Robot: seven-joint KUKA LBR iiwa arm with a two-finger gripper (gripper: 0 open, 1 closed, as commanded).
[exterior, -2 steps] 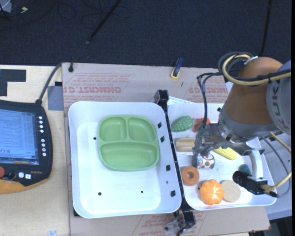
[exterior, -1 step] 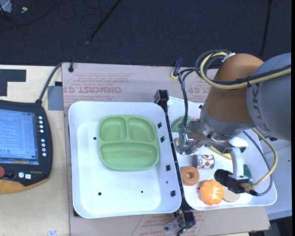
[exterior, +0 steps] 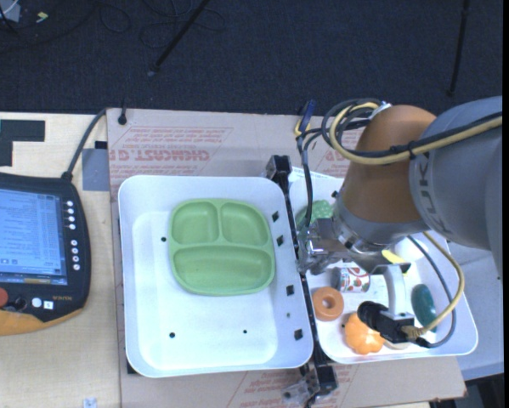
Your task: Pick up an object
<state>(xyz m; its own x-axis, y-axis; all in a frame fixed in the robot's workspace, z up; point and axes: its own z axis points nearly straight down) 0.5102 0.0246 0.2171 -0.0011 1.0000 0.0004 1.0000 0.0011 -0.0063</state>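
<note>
The grey arm (exterior: 458,177) reaches in from the right, its orange band (exterior: 388,164) bulking over the right bin (exterior: 462,334) and hiding much of that bin's upper half. A sheet of brown cardboard (exterior: 169,147) with red print lies under both bins. The left bin (exterior: 152,330) holds one thing, a pale green divided plate (exterior: 222,246) lying flat and a little above the bin's middle. On the bench to the far left sits a dark control pendant (exterior: 29,245) with a lit screen. Under the wrist, the gripper (exterior: 324,255) hangs low near the right bin's left wall, just beside the divider between the bins; the wrist covers it too much to tell whether it is open or closed, and nothing can be seen held in it. The loose objects lie in the right bin: a dark teal oval piece (exterior: 424,303) towards the right side, an orange lump (exterior: 362,337) by the lower rim, an orange ring (exterior: 327,303) just below the gripper, a small white printed item (exterior: 353,277) beside the ring, and a green scrap (exterior: 320,212) partly hidden at the wrist's upper left.
</note>
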